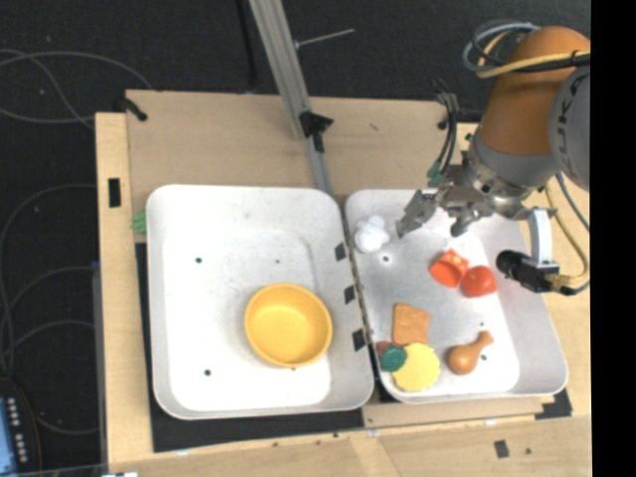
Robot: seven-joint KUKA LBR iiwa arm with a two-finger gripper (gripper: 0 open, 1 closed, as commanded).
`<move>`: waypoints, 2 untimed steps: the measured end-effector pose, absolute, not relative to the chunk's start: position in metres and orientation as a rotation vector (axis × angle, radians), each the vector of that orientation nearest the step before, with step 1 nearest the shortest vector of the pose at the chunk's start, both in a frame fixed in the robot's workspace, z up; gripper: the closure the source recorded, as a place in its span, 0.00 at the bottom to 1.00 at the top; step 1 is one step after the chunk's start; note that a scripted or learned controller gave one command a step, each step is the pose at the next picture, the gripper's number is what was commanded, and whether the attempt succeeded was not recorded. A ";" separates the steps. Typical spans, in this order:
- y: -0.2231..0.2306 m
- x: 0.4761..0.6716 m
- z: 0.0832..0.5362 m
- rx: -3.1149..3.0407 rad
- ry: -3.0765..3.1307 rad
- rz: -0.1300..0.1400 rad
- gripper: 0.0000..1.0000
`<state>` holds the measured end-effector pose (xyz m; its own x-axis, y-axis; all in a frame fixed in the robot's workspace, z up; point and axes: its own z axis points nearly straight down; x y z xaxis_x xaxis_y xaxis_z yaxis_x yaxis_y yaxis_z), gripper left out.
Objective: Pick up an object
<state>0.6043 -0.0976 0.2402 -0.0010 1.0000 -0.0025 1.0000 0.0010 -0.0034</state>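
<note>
A tan wooden bench (229, 137) bore 2 shallow white bins. The left bin (189, 227) held a round yellow bowl (288, 324). Above the right bin (527, 351), the two-finger gripper (437, 219) hovered with fingers spread, holding nothing, just above an orange-red plastic toy (462, 273) and right of a white lumpy object (371, 235).

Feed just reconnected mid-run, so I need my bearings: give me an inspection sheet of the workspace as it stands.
Surface: wooden bench bearing a left bin and a right bin.
Job's things: right bin holds a white ball, orange cup, red ball, cracker, yellow disc, drumstick toy.
Clutter: yellow bowl in left bin.
Grippers: claw open above the right bin, holding nothing.
Cables: loops on the arm; wires on the floor at left.
Surroundings: metal rail slanting over the bench.
</note>
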 end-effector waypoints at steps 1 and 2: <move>-0.104 0.608 0.199 -2.225 -2.221 0.001 0.00; -0.114 0.603 0.152 -2.223 -2.219 0.008 0.00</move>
